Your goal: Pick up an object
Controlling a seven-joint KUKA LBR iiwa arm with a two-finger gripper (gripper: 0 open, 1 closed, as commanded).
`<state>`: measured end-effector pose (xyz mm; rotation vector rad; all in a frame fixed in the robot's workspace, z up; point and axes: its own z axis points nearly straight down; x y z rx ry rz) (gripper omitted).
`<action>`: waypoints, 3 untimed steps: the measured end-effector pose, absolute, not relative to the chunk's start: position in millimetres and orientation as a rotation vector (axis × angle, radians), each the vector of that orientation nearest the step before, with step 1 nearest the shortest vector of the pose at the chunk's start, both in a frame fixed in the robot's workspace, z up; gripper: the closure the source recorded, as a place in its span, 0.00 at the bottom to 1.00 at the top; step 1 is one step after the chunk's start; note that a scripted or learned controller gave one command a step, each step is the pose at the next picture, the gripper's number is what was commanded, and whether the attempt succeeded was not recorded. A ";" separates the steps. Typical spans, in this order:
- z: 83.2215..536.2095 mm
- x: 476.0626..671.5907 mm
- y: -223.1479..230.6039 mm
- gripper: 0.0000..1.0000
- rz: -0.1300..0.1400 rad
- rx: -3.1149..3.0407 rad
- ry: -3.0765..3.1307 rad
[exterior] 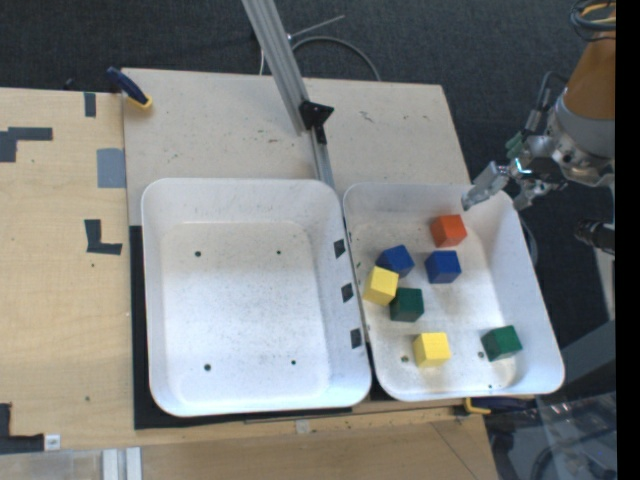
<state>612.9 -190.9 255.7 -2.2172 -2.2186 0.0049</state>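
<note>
Camera view, from above at a slant: we see seven small cubes lying in the right bin [530, 298], all apart from the gripper. An orange cube [449, 230] sits nearest the bin's far right corner; below it lie a blue cube [443, 266] and a second blue cube [396, 259], the latter touching a yellow cube [380, 285], which in turn abuts a dark green cube [406, 305]. Nearer the front rim we note a second yellow cube [432, 348] and a second green cube [501, 343], well apart from the central cluster. The gripper [492, 185] hangs over the bin's far right edge, just beside the orange cube and above it in the view; nothing lies between its fingers, and we cannot tell how far apart they stand, since they appear as one pale blurred shape. The arm [590, 93], grey with its orange band, enters from the right. The left bin [160, 268] sits alongside on the worktop [60, 268]. A slanted metal bar [280, 48] crosses the far worktop and ends at the junction of the two bins.
</note>
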 end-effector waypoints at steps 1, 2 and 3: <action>258.9 613.7 -191.0 0.00 0.002 -2.219 -2.224; 195.8 607.0 -188.7 0.00 0.008 -2.216 -2.218; 132.3 610.0 -190.4 0.00 0.008 -2.216 -2.218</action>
